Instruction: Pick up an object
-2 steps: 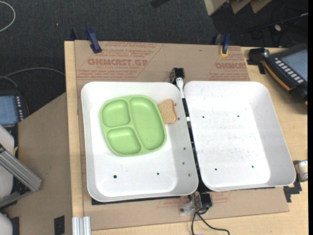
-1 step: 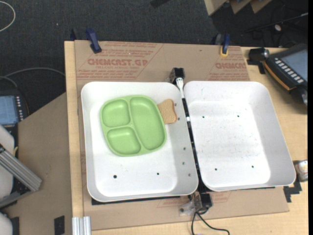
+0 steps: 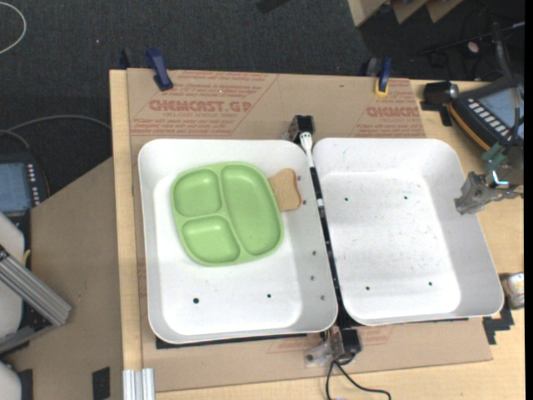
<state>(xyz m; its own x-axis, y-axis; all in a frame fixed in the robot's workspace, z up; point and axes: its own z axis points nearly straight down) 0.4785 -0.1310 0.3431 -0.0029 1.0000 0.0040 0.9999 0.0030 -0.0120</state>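
Green divided plate (image 3: 226,214): smooth matt plastic. White bins (image 3: 166,298): smooth, speckled. Bench board (image 3: 250,98): brown printed cardboard.

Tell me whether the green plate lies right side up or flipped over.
Right side up: the green plate lies flat in the left bin, its three hollow compartments facing up. A tan piece touches its right edge.
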